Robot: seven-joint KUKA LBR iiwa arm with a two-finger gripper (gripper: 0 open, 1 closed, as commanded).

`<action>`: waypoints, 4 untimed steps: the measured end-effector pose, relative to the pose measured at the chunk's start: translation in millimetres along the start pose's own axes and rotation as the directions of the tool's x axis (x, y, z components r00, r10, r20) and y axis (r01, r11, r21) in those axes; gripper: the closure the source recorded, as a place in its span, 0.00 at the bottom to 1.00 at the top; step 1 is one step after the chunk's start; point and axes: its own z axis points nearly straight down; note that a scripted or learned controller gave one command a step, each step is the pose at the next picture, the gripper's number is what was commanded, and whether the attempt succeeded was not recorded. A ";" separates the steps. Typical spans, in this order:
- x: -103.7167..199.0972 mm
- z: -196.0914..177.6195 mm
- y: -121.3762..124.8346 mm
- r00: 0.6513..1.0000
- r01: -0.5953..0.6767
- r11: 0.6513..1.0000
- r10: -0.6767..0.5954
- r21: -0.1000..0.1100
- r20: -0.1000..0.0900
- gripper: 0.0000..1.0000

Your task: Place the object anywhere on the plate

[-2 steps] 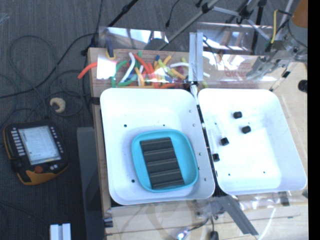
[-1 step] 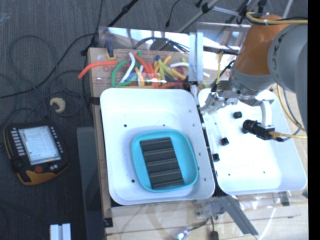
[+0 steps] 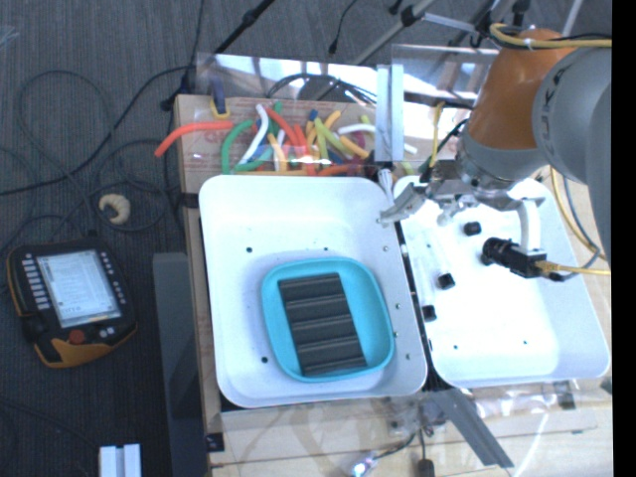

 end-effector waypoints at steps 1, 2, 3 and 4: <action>-27.0 -115.6 -8.5 0.998 0.062 0.998 -0.062 -0.003 0.003 0.00; -112.4 -185.4 4.0 1.000 0.016 1.000 -0.016 -0.002 0.004 0.00; -68.7 -82.1 46.0 1.000 0.009 1.000 -0.009 0.001 0.002 0.00; -121.0 -109.5 42.7 1.000 -0.007 1.000 0.007 -0.003 0.003 0.00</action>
